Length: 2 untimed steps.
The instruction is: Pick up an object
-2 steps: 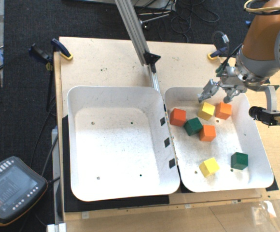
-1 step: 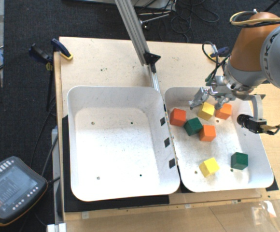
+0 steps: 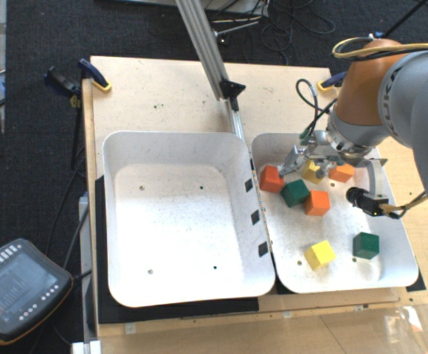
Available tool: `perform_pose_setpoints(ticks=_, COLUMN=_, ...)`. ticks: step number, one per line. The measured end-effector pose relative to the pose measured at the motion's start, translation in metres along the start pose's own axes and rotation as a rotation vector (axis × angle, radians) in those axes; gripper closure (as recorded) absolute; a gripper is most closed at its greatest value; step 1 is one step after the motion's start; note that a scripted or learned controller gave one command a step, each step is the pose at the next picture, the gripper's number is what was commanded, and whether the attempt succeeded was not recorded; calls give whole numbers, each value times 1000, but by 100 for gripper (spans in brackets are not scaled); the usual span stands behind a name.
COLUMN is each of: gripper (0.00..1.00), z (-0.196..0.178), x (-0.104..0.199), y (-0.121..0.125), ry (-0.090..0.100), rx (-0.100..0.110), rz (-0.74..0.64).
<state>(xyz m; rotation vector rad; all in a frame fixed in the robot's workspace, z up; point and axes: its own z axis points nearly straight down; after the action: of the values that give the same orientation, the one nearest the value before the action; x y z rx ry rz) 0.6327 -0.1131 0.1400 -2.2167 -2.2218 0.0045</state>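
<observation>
Dark floor and cables all round a pale bench with two white bins. Left bin [image 3: 125,198] has no blocks; right bin [image 3: 391,271] has them all. Gripper [image 3: 308,162] is low over the top cluster: orange block [image 3: 271,178], green block [image 3: 296,192], another orange [image 3: 317,203], a yellow block [image 3: 316,170] half hidden under it. Can't tell if the pincer is apart or together, and nothing looks lifted. So I'd say the pick is barely started, grab and lift both left.

White bins [image 3: 177,220] — orange [image 3: 271,179], green [image 3: 296,193], yellow blocks [image 3: 319,254].
</observation>
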Motion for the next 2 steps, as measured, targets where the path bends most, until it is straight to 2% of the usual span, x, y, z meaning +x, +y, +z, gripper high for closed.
perform_pose_setpoints(ticks=1, gripper=100, z=-14, x=-1, y=1, ry=-1, rx=-6, rz=3)
perform_pose_setpoints(ticks=2, gripper=100, z=-61, x=-6, y=-5, ry=-2, rx=-10, rz=5)
